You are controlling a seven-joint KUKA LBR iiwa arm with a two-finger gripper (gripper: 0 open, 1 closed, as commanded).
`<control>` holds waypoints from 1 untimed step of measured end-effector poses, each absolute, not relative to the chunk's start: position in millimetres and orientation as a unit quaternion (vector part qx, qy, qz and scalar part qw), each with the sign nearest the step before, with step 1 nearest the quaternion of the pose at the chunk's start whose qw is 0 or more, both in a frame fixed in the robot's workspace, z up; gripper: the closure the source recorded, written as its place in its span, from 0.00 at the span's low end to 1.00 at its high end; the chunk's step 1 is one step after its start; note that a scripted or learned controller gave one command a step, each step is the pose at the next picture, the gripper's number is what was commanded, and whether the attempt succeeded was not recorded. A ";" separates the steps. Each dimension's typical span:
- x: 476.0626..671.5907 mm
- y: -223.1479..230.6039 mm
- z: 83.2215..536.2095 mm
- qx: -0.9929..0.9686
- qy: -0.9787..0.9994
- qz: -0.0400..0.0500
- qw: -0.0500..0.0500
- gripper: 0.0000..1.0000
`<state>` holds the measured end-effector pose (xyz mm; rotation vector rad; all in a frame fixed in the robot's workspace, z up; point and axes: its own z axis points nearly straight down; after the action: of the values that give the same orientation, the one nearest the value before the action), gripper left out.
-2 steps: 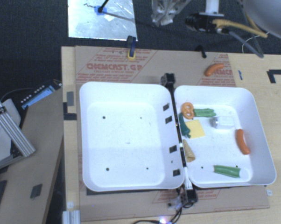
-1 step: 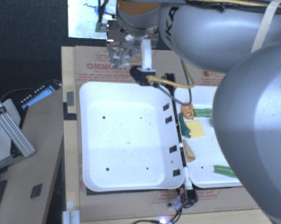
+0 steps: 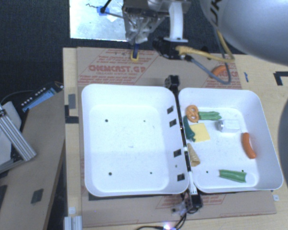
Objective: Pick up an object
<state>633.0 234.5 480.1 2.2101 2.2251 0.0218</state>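
The grey two-finger gripper (image 3: 136, 36) hangs beyond both bins' far edge, above brown cardboard (image 3: 116, 67) (open or shut cannot be told). In the right white shallow bin (image 3: 268, 143) lie an orange sausage-shaped toy (image 3: 249, 145) and a yellow square slice (image 3: 200, 132).

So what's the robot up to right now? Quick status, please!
Gripper up high behind the bins, nothing between the jaws. Toy food in the right bin: pretzel, sausage, green pod. Nothing picked yet, nothing in the way.
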 end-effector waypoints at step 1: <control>574.6 234.8 541.1 0.704 0.710 0.005 0.001 1.00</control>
<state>574.6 234.8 541.1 2.2109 2.2286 0.0154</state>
